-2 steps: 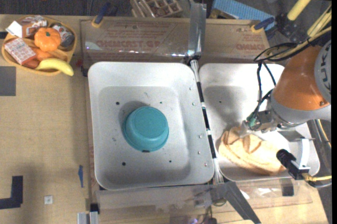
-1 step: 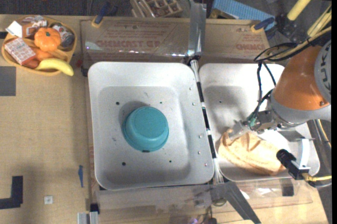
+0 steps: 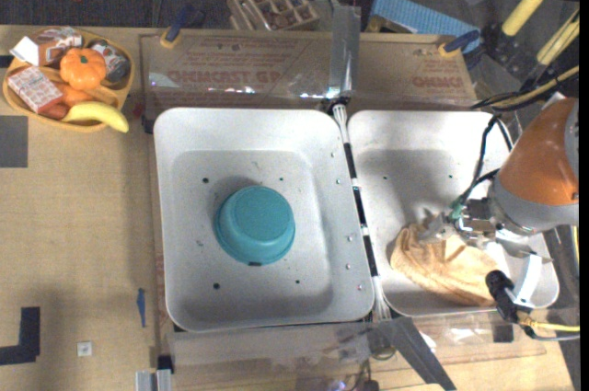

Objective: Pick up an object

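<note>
- The left bin (image 3: pixel 184 150) holds one upturned teal bowl (image 3: pixel 256 224) near its middle.
- The right bin (image 3: pixel 405 150) holds a crumpled tan cloth (image 3: pixel 442 268) at its near side.
- The gripper (image 3: pixel 440 224) sits at the cloth's upper edge; its finger spread and any grasp cannot be told.
- A yellow basket (image 3: pixel 18 95) of toy food stands on the bench.
</note>
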`<move>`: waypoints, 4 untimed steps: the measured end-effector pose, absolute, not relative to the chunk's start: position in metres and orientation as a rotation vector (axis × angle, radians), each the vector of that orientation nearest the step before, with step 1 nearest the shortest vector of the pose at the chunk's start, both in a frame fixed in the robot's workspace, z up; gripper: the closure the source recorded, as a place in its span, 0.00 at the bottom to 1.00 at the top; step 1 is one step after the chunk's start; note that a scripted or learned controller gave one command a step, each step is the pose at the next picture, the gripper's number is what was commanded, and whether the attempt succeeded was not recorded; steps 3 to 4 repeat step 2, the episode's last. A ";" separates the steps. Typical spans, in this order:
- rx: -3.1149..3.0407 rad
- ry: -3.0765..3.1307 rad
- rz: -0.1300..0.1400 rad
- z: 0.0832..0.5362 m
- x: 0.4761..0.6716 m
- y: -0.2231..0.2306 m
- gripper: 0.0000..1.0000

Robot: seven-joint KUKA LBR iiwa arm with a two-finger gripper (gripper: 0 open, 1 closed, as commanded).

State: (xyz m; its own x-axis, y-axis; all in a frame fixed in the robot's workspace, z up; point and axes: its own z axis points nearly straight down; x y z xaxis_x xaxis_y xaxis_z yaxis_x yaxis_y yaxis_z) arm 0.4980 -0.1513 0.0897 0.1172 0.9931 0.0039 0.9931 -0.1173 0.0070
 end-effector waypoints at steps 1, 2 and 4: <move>2.346 2.080 0.018 0.100 0.499 -0.152 1.00; 2.325 2.113 -0.001 0.178 0.480 -0.109 1.00; 2.325 2.113 -0.001 0.178 0.480 -0.109 1.00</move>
